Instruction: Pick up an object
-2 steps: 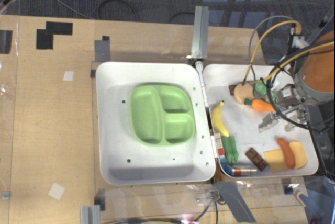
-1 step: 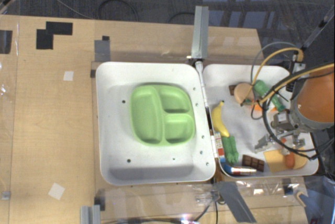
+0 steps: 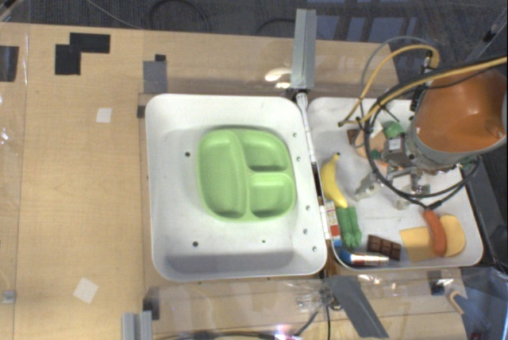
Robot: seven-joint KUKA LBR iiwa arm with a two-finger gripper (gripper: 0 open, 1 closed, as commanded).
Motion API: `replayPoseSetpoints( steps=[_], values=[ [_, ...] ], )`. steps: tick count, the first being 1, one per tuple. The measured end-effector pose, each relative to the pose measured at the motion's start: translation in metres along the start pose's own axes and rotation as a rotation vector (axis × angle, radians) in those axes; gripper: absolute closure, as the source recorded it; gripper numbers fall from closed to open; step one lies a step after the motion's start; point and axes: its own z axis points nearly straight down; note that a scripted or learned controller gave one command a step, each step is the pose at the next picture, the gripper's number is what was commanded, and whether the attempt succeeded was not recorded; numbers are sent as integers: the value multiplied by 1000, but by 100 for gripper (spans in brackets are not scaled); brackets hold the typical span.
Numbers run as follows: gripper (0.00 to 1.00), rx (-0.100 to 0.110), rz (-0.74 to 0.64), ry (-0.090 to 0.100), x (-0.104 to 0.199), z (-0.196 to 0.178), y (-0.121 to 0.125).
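The right bin [image 3: 468, 251] holds a yellow banana [image 3: 332, 181], a green block [image 3: 348, 224], a brown chocolate bar [image 3: 383, 247], a red and white tube [image 3: 365, 257] and a yellow wedge [image 3: 454, 235] with a red sausage [image 3: 435, 233] lying on it. My gripper [image 3: 390, 189] hangs low over the middle of this bin, under the orange band [image 3: 460, 120]. It is open, with bare bin floor between its fingers. The banana lies to its left and the sausage to its lower right. A small green piece [image 3: 391, 129] and a tan piece [image 3: 376, 143] sit partly hidden behind the cables.
The left bin [image 3: 171, 251] holds a green sectioned plate [image 3: 244, 173]. A raised divider [image 3: 311, 164] separates the two bins. Yellow and black cables [image 3: 381, 68] loop over the back of the right bin. Bare wooden bench [image 3: 71, 195] lies to the left.
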Motion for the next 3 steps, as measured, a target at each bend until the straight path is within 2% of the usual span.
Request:
replayPoseSetpoints(
  steps=[1, 2, 3],
  values=[
    [0, -8, -317, 0, 39, -31, -41],
    [0, -5, -359, -2, -2, 3, -75],
    [0, -5, -606, -3, -34, 2, -50]
  ],
)
